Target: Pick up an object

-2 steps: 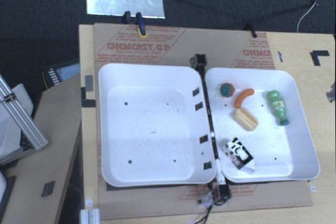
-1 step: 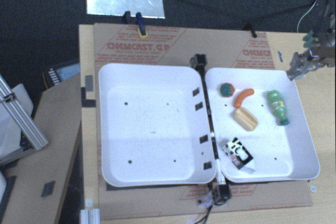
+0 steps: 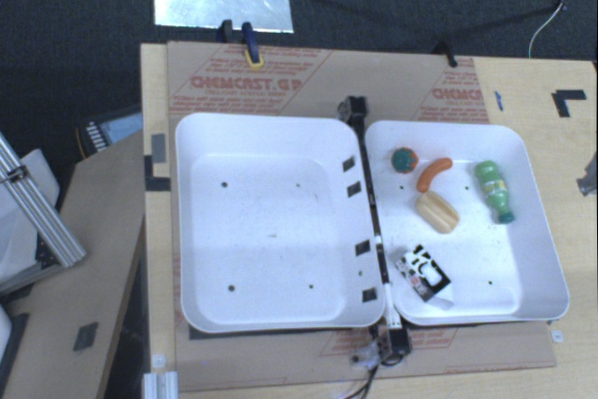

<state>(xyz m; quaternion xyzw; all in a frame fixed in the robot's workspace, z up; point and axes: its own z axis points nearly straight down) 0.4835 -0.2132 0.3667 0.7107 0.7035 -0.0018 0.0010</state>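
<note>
The right bin (image 3: pixel 523 294) holds several small objects. A teal ball (image 3: pixel 404 160) lies near its far left corner, with an orange sausage (image 3: pixel 434 173) just to its right. A green bottle (image 3: pixel 493 190) lies on its side towards the right wall. A tan bread roll (image 3: pixel 437 212) rests below the sausage. A black and white packet (image 3: pixel 425 274) sits near the bin's front left corner. A small grey part (image 3: pixel 589 175) pokes in at the view's right edge, outside the bin.
The left bin (image 3: pixel 271 229) stands beside the right one, joined by a black hinge strip (image 3: pixel 372 229). Both rest on a cardboard sheet (image 3: pixel 280 79) on the bench. A metal frame (image 3: pixel 33 210) stands at the far left.
</note>
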